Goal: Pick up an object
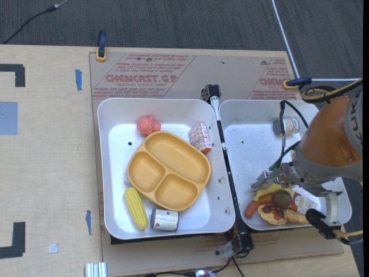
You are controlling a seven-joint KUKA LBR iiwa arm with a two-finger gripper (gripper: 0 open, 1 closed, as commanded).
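My gripper (pixel 266 180) is low in the right bin (pixel 248 133), at the bin's front, under the orange band of the arm (pixel 326 137). Just below it lies a pile of toy food: a yellow banana-like piece (pixel 266 192), a brown round piece (pixel 281 199), an orange sausage (pixel 251 208) and a pizza slice (pixel 275 214). The gripper sits at the upper left edge of this pile, close to the yellow piece. I cannot see whether it touches anything.
The left bin (pixel 109 154) holds a yellow divided plate (pixel 168 171), a pink ball (pixel 147 124), a red-and-white packet (pixel 199 136), a corn cob (pixel 136 208) and a small can (pixel 164 219). A small white-and-yellow object (pixel 288 126) lies at the right bin's back.
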